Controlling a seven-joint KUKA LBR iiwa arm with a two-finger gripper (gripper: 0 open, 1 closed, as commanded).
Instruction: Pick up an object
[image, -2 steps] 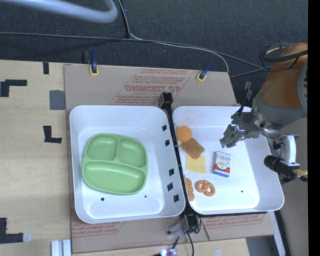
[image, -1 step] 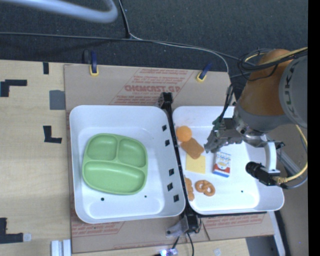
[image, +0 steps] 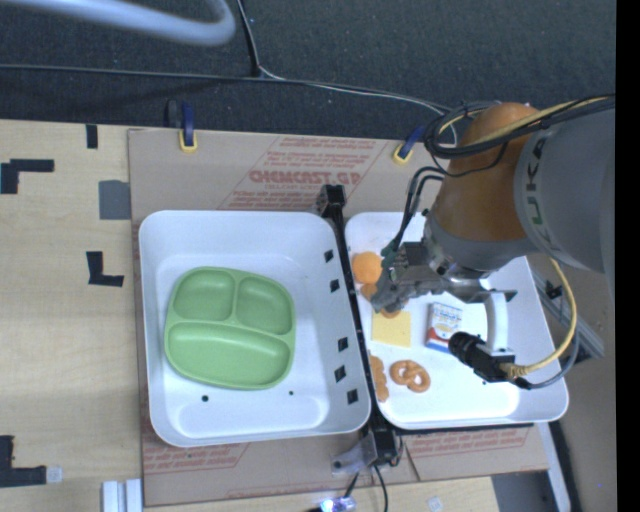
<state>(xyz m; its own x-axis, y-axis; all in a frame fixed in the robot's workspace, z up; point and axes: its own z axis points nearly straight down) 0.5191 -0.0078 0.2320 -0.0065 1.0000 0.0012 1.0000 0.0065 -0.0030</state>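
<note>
Gripper (image: 385, 290) of mine hangs low in the right bin (image: 535, 405), near its left wall, just above the top edge of the yellow cheese slice (image: 392, 329). Can't tell how it's set; it looks dark and blurred from above, w/ my arm over part of it. Orange ball (image: 366, 267) sits just left of the gripper, close to touching. Small white-and-blue box (image: 443, 327) lies right of the cheese slice. Pretzel (image: 409, 375) sits below the cheese, and a small brown snack piece (image: 378, 373) lies just left of it by the bin wall. Left bin (image: 160, 240) carries a green divided plate (image: 230, 327), three compartments, lying flat. Both bins rest on a cardboard sheet (image: 290, 170) on the table (image: 60, 330).
</note>
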